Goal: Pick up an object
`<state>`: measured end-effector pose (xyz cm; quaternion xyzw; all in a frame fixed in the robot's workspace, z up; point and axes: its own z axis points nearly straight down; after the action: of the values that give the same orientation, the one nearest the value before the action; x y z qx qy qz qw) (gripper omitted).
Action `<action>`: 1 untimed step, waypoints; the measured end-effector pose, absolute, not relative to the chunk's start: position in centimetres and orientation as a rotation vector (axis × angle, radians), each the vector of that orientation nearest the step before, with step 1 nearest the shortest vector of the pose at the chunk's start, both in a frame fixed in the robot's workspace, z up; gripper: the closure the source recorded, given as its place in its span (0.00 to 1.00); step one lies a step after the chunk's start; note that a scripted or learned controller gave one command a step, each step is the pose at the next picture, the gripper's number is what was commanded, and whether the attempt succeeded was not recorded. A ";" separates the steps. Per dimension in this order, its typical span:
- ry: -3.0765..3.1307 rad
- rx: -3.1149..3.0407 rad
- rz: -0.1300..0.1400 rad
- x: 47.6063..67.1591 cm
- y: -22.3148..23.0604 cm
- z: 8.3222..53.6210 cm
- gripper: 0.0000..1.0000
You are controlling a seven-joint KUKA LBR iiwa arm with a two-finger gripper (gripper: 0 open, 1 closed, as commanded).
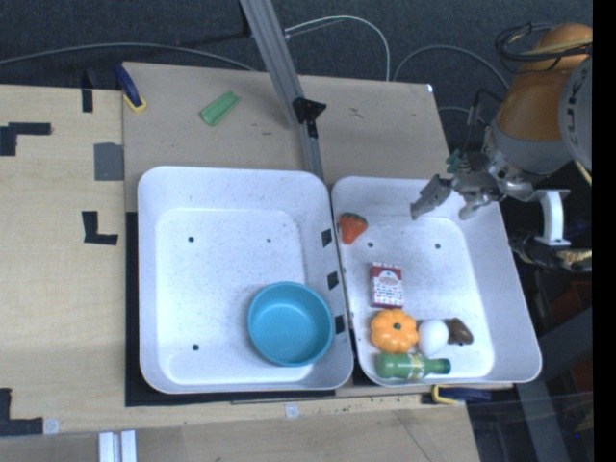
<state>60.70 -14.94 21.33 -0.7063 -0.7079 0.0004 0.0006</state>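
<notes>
strawberry toy [354,227], far left in the right bin [481,258], looks light, hard and slick; best pinched across its widest part. hand [450,198], fingers spread and empty, hovers over the bin's far right, well apart from it.

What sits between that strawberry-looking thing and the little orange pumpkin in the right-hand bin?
In the camera view, a small red carton lies between the red toy strawberry and the orange toy pumpkin.
</notes>
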 end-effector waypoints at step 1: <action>-2.223 -2.218 0.001 60.7 -14.9 21.3 0.00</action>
<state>60.70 -14.94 21.33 -0.7062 -0.7080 0.0004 0.0006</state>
